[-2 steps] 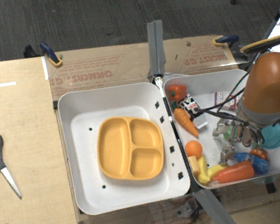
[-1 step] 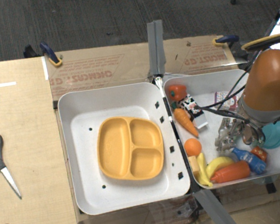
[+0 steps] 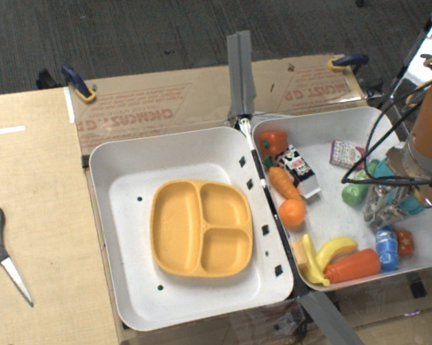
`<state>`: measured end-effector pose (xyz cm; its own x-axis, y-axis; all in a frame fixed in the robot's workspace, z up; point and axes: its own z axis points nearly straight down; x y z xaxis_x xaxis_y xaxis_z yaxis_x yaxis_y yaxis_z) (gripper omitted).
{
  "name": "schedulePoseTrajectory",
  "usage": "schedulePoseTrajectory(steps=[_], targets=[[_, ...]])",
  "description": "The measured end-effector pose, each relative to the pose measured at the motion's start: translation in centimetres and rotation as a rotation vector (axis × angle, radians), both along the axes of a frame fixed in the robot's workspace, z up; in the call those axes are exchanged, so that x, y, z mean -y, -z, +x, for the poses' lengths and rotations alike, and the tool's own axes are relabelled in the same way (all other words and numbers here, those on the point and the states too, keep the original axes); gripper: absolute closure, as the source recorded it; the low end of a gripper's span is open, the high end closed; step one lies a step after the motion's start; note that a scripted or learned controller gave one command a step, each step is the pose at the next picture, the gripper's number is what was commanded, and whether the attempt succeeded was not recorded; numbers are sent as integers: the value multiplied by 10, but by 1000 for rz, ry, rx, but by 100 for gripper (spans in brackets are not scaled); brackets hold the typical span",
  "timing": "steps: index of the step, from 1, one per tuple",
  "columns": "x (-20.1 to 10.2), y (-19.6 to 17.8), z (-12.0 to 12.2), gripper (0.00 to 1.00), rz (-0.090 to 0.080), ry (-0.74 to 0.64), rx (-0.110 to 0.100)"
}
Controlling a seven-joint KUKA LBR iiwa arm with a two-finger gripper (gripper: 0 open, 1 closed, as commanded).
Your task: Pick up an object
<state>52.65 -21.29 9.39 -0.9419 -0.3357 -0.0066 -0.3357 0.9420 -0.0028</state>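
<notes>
Hand [image 3: 383, 211] over right bin [image 3: 314, 121], blue can [image 3: 387, 250] below

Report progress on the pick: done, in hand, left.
Done: the arm has reached into the right bin, with the claw low beside the green item. In hand: nothing visibly held. Left: the grasp and lift; banana, carrot and the rest lie in the bin.

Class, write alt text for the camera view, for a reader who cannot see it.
A robot claw reaches into the right bin of toy food, including a carrot, orange and banana. The left bin holds a yellow divided plate.
</notes>
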Motion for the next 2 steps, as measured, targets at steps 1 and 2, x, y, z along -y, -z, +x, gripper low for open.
schedulePoseTrajectory(steps=[1,2], targets=[[-48,2,-9,100,3,305,-5],[-96,2,-43,100,3,254,-5]])
